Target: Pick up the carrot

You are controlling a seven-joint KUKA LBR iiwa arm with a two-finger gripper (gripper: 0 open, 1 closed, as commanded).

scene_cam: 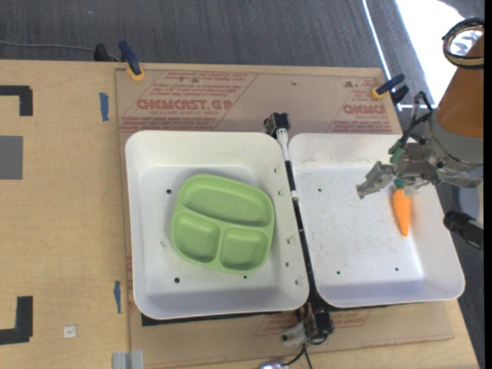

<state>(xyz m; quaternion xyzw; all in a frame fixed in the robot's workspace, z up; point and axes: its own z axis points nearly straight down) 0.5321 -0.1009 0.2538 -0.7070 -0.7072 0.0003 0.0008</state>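
Speckled white bin (pixel 361 275), tapered orange carrot (pixel 402 213), metal gripper (pixel 384 177) beside it

We saw a dark grey carpeted floor (pixel 231 14) beyond the bench, with a bright patch of light (pixel 430 2) at upper right. The light wooden benchtop (pixel 61 206) carried blue tape marks (pixel 104 106) and a printed cardboard sheet (pixel 231 98) clamped at its corners.

The arm (pixel 461 106) is cut off by the right edge of the frame, the gripper (pixel 392 177) covers the top end of the carrot (pixel 402 212), and whether its fingers grip the carrot cannot be determined.
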